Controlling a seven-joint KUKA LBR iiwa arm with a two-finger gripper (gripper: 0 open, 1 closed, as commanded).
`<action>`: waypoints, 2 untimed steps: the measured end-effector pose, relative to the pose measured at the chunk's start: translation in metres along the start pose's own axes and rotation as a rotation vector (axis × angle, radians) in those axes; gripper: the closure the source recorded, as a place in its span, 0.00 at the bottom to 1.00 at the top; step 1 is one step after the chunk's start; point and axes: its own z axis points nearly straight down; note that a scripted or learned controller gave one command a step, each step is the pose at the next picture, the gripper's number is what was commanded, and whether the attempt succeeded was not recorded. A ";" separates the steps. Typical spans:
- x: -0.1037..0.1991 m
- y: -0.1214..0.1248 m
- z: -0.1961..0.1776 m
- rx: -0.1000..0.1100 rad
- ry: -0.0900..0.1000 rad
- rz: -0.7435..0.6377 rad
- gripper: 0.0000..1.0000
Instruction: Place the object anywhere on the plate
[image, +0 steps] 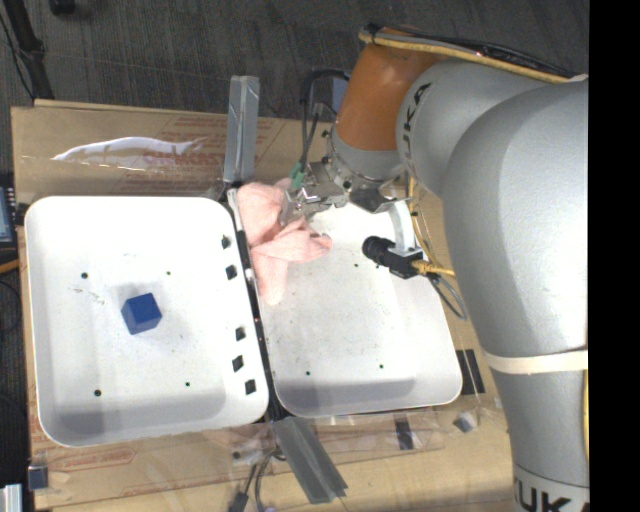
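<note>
A pink cloth (272, 237) lies crumpled in the right bin (360, 385), at its upper left corner, draped against the wall it shares with the left bin (60, 300). The gripper (300, 205) sits on the cloth's upper right part, touching it; whether its grip is closed on the fabric I cannot tell. A blue cube (142, 312) rests in the left bin, well apart from the cloth.

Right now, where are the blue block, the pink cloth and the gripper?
blue block (142, 312), camera view, its top face.
pink cloth (268, 240), camera view, its crumpled middle.
gripper (300, 208), camera view, its tip at the cloth.
</note>
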 end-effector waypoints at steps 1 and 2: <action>0.001 0.000 -0.039 0.000 0.001 -0.006 1.00; 0.060 -0.009 -0.038 0.003 0.000 -0.413 1.00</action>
